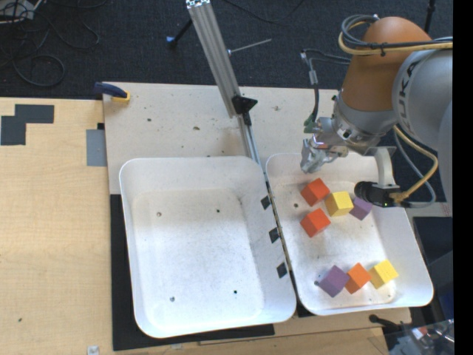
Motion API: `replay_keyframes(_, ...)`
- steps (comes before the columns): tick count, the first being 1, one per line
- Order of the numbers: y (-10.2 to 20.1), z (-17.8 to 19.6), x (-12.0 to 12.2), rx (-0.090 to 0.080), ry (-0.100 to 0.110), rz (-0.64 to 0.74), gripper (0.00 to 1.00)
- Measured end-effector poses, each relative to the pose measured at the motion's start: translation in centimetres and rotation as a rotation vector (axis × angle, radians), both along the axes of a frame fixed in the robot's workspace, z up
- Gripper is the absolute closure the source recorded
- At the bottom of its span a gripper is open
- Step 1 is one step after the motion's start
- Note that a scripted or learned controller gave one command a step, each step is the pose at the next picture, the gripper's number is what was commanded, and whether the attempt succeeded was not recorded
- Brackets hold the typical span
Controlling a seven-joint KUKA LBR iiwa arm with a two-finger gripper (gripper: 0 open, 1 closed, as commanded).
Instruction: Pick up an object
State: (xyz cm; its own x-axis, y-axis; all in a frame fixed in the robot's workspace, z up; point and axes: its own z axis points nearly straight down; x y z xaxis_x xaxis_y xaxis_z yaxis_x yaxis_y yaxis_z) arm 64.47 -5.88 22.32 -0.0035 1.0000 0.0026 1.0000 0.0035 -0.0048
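Orange cube (315, 191) looks light and hard; grab its flat sides. You cannot tell the gripper's (313, 159) state.

Readable text: none anywhere around the gripper (316, 157).
Arm casing (425, 95) right of gripper: dark lettering, too foreshortened to read.
Post top (198, 1) up-left of gripper: checkered marker, no characters.

Dark carpet (111, 35) strewn with cables (29, 13) lies behind the pale wooden bench (52, 220).
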Motion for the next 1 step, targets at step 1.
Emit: replay_keyframes(1, 4.68, -0.73, -0.67, 0.0, 0.001, 0.0, 1.0)
